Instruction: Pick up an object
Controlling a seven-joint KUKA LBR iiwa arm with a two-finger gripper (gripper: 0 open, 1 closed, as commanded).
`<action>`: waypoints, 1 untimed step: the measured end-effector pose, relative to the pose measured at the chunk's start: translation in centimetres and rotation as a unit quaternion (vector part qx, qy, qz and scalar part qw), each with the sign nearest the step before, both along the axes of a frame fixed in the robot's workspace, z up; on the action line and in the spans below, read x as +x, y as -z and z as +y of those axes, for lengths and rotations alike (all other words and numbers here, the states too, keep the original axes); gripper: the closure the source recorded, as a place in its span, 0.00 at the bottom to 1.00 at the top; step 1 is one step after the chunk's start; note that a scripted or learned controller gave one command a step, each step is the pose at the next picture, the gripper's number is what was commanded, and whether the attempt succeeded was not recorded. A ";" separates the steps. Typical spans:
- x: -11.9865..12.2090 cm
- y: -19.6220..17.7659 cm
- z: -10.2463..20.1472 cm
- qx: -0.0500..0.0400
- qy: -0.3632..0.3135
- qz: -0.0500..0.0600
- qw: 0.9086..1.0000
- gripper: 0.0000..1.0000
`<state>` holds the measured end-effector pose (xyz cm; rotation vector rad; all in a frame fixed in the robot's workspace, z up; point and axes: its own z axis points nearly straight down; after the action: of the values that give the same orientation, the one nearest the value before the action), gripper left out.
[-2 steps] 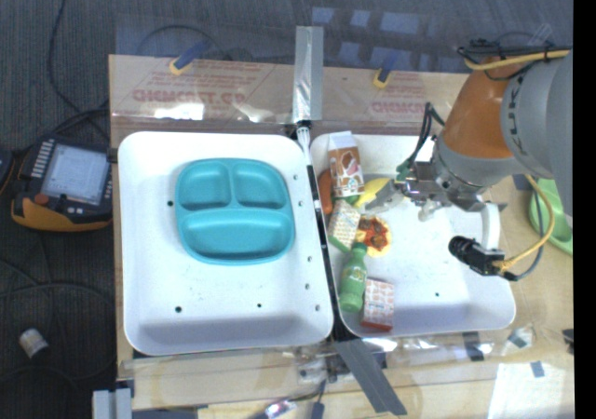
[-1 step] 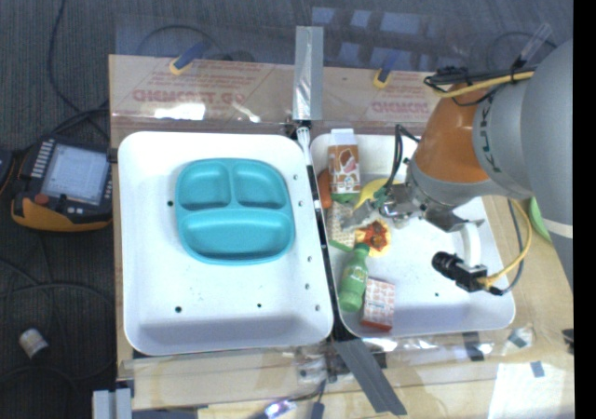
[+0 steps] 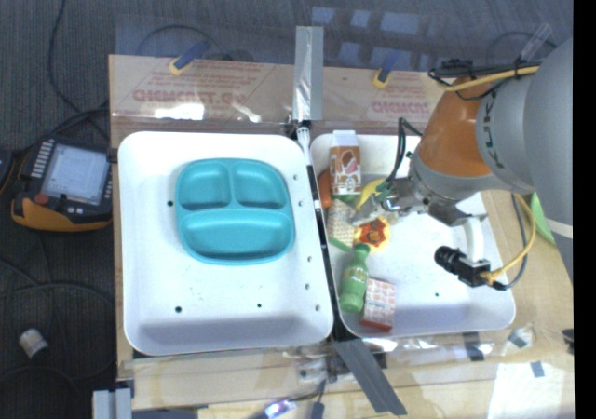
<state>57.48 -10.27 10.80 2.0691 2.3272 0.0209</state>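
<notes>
Several objects crowd the right bin [image 3: 484, 315] at center right: a green bottle [image 3: 354, 282], a carton [image 3: 345, 164]. We hover the gripper [image 3: 391, 201] over them, reaching; its grip we cannot tell. Next we descend and close.

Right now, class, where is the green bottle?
The green bottle lies in the right bin, near its left wall, next to a small red-and-white packet.

Arm [image 3: 549, 128]: cut off by frame's right edge; gripper [image 3: 396, 198] fingertips hidden among clutter; right bin [image 3: 466, 310] upper part covered by arm.
</notes>
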 end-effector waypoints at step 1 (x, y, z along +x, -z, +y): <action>-0.8 -1.2 -0.3 0.005 0.001 0.016 1.000 1.00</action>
<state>56.67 -10.59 12.05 2.0921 2.3477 -0.0018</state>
